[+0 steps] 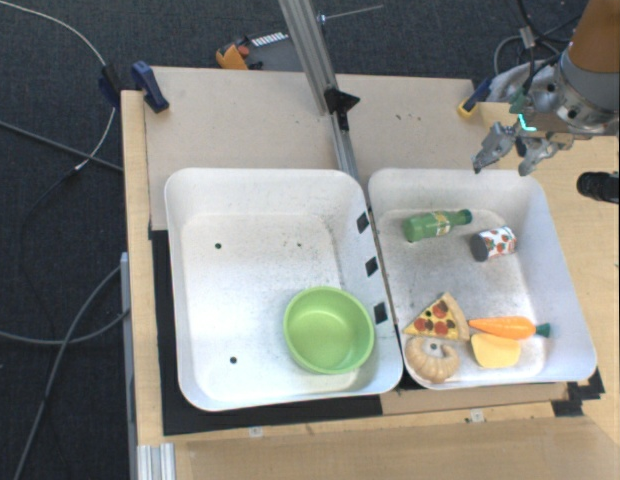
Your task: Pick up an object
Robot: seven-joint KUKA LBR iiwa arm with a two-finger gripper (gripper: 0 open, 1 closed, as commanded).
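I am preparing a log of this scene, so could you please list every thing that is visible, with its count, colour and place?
bins: 2, white, side by side on the bench
bowl: 1, green, left bin, near corner
bottle: 1, green, right bin, far part, lying down
small can: 1, white and red, right of the bottle
pizza slice: 1, yellow and red, right bin, near part
doughnut: 1, tan, below the pizza slice
carrot: 1, orange, right of the pizza slice
yellow piece: 1, under the carrot
gripper: 1, grey, open, above the right bin's far edge
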